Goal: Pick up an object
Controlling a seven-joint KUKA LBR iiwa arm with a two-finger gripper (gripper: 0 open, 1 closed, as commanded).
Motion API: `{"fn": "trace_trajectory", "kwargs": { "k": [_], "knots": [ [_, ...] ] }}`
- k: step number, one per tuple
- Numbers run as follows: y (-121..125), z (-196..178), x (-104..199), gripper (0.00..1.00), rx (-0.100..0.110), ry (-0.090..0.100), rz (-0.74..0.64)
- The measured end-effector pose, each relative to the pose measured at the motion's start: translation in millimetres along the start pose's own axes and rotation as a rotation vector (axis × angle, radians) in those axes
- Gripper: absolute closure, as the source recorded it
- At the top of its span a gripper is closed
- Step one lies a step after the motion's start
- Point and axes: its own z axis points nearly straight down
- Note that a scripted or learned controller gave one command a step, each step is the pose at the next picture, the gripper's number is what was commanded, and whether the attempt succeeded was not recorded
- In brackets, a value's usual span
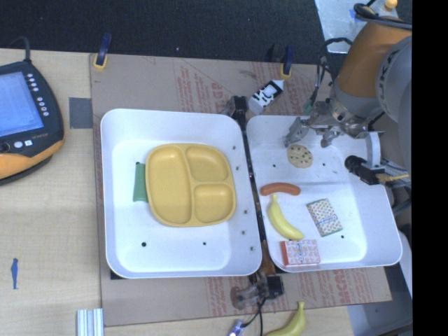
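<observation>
Pale wood worktop (49, 208), brown cardboard sheet (189, 89) laid over its middle, two white bins side by side on the sheet. Teach pendant (24, 121) at far left of frame. Blue clamps (103, 47) on upper edge of sheet. Small black-and-white item (266, 95) above the gap between bins.

Left bin (119, 250): yellow divided plate (189, 184) at centre, green item (140, 182) partly tucked under its left edge.

Right bin (381, 236): cookie (299, 156) lying flat toward upper left; sausage (280, 189) below it; banana (282, 219) just beneath sausage, touching or merely close, cannot tell; patterned packet (324, 216) right of banana; pink box (300, 253) at lower edge. Second banana (292, 320) outside the bins, at bottom of frame.

Hand (310, 137) over upper part of right bin, just above cookie in frame. Fingers (294, 136) spread apart, nothing between them. Contact with cookie: cannot tell.
</observation>
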Motion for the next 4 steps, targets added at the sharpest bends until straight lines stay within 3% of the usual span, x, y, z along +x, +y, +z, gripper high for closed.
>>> {"fn": "trace_trajectory", "kwargs": {
  "k": [2, 3, 4],
  "knots": [
    [-1, 43, -4, 0.0, 0.004, 0.0, 0.0],
    [-30, 43, 29, 0.0, 0.003, -0.001, -0.001],
    [0, 43, -2, 0.0, 0.001, 0.0, 0.003]
  ]
}}
